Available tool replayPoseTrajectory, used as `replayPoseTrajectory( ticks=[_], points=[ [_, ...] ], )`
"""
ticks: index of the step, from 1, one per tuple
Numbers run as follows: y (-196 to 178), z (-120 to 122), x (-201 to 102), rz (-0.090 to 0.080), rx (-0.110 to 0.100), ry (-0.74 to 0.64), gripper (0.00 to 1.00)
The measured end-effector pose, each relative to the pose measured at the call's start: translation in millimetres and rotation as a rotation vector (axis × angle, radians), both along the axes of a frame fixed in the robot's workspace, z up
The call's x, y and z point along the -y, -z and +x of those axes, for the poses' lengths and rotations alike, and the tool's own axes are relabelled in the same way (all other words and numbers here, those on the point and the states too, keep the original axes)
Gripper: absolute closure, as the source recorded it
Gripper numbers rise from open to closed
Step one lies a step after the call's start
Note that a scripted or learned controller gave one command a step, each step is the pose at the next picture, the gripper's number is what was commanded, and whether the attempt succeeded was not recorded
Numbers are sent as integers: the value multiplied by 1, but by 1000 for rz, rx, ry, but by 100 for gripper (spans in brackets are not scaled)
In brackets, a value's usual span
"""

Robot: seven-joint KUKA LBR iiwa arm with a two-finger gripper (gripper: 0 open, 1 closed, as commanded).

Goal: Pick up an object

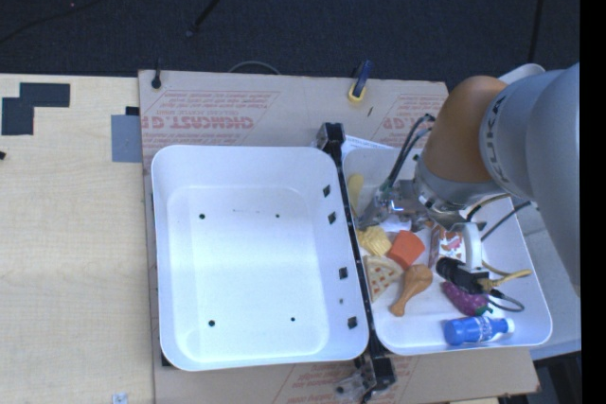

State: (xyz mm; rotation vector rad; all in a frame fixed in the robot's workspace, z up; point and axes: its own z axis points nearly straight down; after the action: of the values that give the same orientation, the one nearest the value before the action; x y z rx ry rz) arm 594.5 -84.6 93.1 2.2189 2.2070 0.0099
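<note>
My gripper (413,215) is down inside the right bin (530,272), under the grey wrist with its orange band. Right below it lie an orange block (407,249) and a yellow ridged piece (375,241). Further toward the front are a tan waffle-like slice (381,277), a brown drumstick (409,289), a purple eggplant (466,299) and a blue bottle (478,329). A pale yellow item (355,189) lies against the bin's left wall. A white and red item (453,246) sits partly hidden beside the gripper. I see nothing lifted off the bin floor.
The left bin (170,203) stands beside the right one, with a black divider strip (346,232) between them. Both rest on cardboard (246,114) on the wooden bench. A blue and yellow clamp (360,82) sits at the cardboard's far edge.
</note>
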Motion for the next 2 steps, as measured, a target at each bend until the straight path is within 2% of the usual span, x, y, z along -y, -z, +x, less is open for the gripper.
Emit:
replayPoseTrajectory(
  ticks=[1,2],
  points=[
    [0,-65,34,3,-3,-1,0],
    [-11,-63,32,7,-1,1,100]
  ],
)
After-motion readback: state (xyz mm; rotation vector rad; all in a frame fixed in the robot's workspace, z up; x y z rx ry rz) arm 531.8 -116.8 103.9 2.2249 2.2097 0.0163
